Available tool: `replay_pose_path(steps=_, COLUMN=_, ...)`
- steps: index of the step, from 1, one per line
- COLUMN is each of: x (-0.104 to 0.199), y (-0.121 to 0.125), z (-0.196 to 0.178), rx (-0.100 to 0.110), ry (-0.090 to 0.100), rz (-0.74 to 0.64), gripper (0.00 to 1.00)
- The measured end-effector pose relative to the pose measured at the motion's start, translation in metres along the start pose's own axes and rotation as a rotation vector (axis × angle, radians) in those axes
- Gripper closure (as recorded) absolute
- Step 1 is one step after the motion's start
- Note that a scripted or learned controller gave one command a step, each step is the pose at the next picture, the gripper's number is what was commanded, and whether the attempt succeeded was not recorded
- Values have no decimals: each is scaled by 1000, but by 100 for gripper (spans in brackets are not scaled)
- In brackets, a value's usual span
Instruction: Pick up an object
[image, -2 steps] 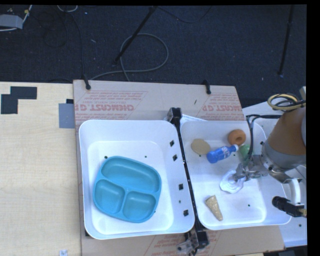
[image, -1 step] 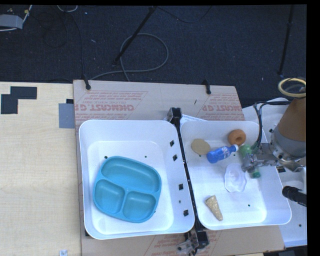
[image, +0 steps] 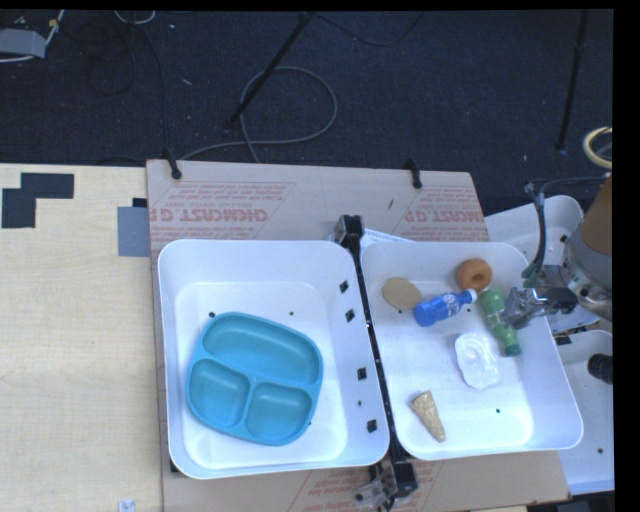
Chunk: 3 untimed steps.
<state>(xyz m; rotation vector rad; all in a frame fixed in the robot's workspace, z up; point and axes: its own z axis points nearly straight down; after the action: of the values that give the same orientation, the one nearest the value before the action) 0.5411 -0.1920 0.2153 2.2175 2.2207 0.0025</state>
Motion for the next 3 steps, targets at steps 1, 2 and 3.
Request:
replay_pose_path(steps=1, x=62, y=-10, z=-2, rx=6, ry=5, rz=-3, gripper=100)
replay_pose_path(steps=2, x=119, y=-6, z=0, rx=7, ry=5, rz=-3, gripper=100)
replay_pose_path(steps=3, x=181, y=-18, z=-1, rx=9, ry=5, rz=-4, gripper=100)
